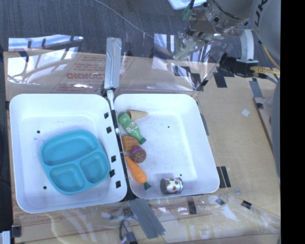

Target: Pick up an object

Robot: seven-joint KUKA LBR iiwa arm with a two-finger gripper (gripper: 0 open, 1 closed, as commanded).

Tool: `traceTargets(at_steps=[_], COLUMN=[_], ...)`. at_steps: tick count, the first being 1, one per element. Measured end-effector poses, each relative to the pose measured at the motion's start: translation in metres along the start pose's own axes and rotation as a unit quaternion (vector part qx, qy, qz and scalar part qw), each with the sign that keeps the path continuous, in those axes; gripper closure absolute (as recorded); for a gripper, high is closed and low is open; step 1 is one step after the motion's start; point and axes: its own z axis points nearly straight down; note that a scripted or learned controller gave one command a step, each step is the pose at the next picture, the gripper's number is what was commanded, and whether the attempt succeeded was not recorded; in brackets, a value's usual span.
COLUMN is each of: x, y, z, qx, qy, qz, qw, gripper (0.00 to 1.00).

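Jaws hang beyond the right bin (183, 143); spread or pressed together, cannot tell. Toward the camera, left of jaws: bottle (131, 127) and carrot (137, 173), crowded at the wall. Can (171, 185) lies apart, likely the easiest pick; descend squarely over it.

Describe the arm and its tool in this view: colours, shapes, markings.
The arm is grey and smoothly rounded, with dark lettering partly cut off at the frame's top. It ends in a round, silvery metal wrist. The tool below it is a small, pale metal assembly, blurred here.
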Motion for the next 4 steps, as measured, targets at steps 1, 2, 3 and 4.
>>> traceTargets(at_steps=[1,2,3,4], x=[0.1144,0.1129,0.1107,0.1112], y=[0.0003,0.0004,0.0003,0.0003], z=[0.0015,0.0013,0.0014,0.0015], qx=[0.002,0.002,0.002,0.003], qy=[0.002,0.001,0.001,0.001], qz=[-0.005,-0.001,-0.001,-0.002], qw=[1.0000,1.0000,1.0000,1.0000], gripper=[1.00,1.00,1.00,1.00])
